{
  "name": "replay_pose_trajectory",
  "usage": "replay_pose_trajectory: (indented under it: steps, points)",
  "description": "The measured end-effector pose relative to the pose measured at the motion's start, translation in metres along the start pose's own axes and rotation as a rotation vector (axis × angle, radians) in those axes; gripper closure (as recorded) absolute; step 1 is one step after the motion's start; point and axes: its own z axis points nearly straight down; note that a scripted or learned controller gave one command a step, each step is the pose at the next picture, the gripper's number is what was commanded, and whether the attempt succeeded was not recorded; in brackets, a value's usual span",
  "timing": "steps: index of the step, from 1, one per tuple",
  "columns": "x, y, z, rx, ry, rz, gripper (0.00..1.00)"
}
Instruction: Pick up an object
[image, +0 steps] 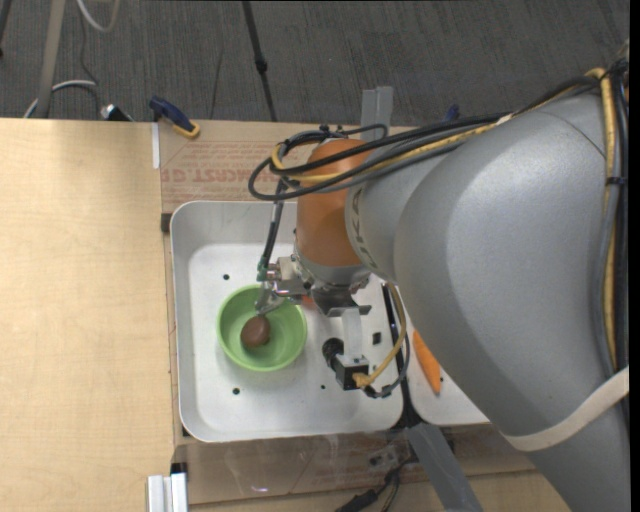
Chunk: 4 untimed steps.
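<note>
Pick not yet finished. Arm (500, 250) reaching in from right, hanging over left bin (200, 400). Pincer (268, 300) sitting low over green bowl (240, 350), tip lying just above or against brown object (256, 334); contact unclear. Pincer opening: cannot tell, wrist hiding it. Nothing showing as held. Left to do: closing on object, lifting clear.

Containers: green bowl sitting in left bin, holding single brown roundish object. Orange stick-like item (426, 362) lying at right, under arm. Bins resting on tabletop (80, 300).
</note>
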Motion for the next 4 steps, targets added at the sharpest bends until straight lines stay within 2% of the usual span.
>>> replay_pose_trajectory:
  steps: [1,2,3,4]
  points:
    - [0.013,0.008,-0.034,0.000,0.000,0.093,0.00]
    - [0.012,0.008,-0.042,0.003,-0.003,0.094,1.00]
    - [0.045,-0.029,-0.074,0.000,-0.001,0.032,1.00]
    - [0.051,-0.082,-0.004,-0.006,0.006,0.623,1.00]
